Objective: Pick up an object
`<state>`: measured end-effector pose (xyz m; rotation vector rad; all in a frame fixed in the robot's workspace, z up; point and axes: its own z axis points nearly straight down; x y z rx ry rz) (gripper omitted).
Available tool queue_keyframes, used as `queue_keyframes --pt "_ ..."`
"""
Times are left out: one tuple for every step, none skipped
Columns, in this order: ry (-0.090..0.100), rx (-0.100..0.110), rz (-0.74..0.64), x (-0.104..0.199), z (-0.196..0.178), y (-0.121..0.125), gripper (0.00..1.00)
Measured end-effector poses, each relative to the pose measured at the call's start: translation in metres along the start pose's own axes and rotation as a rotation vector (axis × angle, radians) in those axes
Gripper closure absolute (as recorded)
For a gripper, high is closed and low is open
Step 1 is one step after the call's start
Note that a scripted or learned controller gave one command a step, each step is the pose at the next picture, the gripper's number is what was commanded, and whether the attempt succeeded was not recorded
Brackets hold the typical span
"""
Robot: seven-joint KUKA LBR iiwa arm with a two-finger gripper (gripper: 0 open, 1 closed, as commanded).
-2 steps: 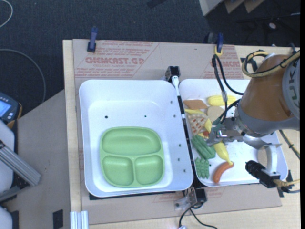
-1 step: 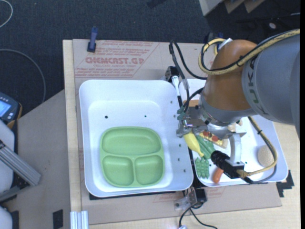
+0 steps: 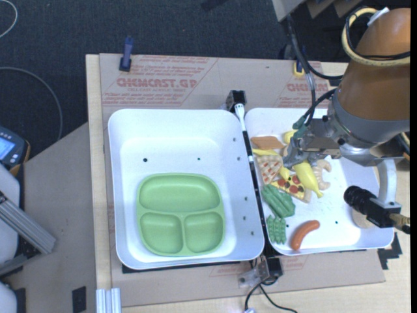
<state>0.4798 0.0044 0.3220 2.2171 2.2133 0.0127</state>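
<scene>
The right bin (image 3: pixel 339 240) holds a pile of toy food along its left side. In the pile are a yellow banana (image 3: pixel 307 178), a pizza slice (image 3: pixel 290 186), a waffle (image 3: pixel 270 168), a brown bun (image 3: pixel 264 142), two green vegetables (image 3: pixel 279 201) and a red-orange sausage (image 3: pixel 304 233). My gripper (image 3: pixel 296 152) hangs over the top of the pile, just above the banana and beside the waffle. The wrist body hides its tips, and I see nothing held in it.
The left bin (image 3: pixel 169 135) holds a green divided plate (image 3: pixel 180 214) in its front half. A pale tan piece (image 3: pixel 324 168) lies right of the banana. The arm's orange and grey body (image 3: pixel 378 77) covers the right bin's back right corner.
</scene>
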Motion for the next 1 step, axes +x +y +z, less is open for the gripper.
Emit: queue_keyframes --pt "0.002 0.016 -0.008 0.0590 0.0136 -0.0013 1.00"
